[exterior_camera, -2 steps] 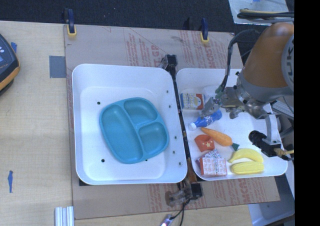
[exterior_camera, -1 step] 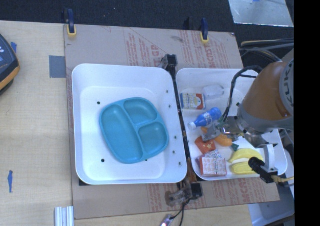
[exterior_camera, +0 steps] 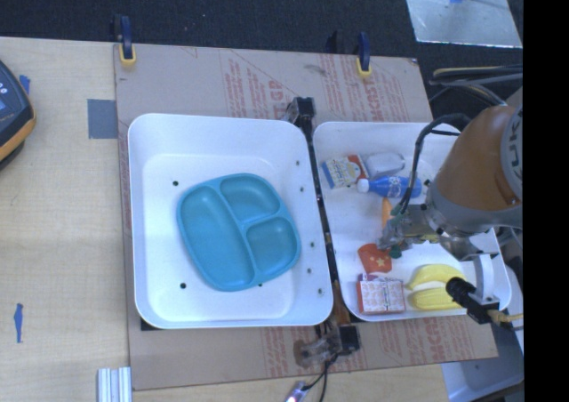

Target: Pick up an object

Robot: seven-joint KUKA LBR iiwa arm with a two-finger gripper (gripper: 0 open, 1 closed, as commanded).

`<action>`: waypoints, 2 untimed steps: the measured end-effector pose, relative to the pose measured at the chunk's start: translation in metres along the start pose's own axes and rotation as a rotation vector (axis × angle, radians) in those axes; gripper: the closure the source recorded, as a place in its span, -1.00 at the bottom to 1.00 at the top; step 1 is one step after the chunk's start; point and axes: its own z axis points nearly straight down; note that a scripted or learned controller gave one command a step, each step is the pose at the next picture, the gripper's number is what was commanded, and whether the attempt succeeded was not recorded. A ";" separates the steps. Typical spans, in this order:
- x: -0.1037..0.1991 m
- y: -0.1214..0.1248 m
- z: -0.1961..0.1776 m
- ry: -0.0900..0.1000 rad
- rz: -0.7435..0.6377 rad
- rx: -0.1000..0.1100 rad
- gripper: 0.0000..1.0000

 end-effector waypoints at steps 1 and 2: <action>0.000 0.000 0.000 0.000 0.000 0.000 -1.00; 0.022 0.037 0.010 0.000 0.001 -0.004 -1.00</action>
